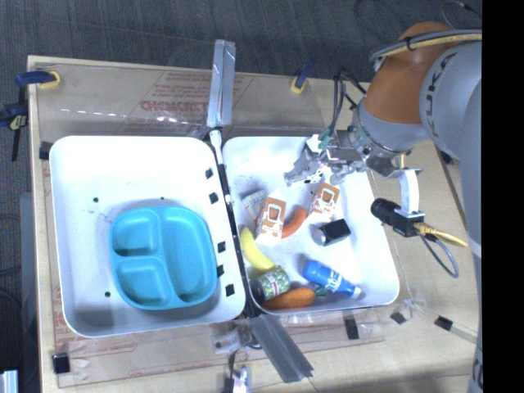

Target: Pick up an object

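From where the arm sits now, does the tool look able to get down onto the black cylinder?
Probably yes. The black cylinder lies uncovered in the right bin, apart from the small carton above it, and the tool hovers close by over that bin.

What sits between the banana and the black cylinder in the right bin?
In the camera view, a small orange-and-white carton and a carrot leaning against it lie between the banana and the black cylinder.

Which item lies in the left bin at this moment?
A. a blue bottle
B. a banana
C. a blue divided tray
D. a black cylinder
C: the blue divided tray lies in the left bin, while the banana, blue bottle and black cylinder all lie in the right bin.
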Available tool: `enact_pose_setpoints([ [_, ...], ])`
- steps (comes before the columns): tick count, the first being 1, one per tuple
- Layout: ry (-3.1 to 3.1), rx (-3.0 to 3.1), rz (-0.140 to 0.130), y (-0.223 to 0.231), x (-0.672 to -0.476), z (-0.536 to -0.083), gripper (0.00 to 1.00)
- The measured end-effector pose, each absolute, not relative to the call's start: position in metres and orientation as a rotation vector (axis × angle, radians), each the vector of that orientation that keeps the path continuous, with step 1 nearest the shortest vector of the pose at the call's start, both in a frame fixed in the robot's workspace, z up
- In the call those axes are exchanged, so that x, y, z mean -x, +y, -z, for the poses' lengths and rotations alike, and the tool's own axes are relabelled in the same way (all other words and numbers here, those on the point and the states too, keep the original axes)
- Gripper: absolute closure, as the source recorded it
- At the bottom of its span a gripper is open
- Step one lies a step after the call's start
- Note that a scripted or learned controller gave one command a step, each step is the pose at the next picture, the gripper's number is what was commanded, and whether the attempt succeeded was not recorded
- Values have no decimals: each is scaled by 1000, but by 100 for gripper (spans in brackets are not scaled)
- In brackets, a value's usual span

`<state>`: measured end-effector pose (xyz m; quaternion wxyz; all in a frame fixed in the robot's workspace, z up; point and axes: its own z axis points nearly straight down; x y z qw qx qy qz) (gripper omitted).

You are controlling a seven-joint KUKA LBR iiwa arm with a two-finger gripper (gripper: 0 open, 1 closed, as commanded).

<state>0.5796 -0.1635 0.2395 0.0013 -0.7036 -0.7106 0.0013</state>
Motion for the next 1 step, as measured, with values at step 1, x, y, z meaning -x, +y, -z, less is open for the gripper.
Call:
enact_pose_setpoints([
  [1,-2285,2157,-8,-126,-571,-90,0],
])
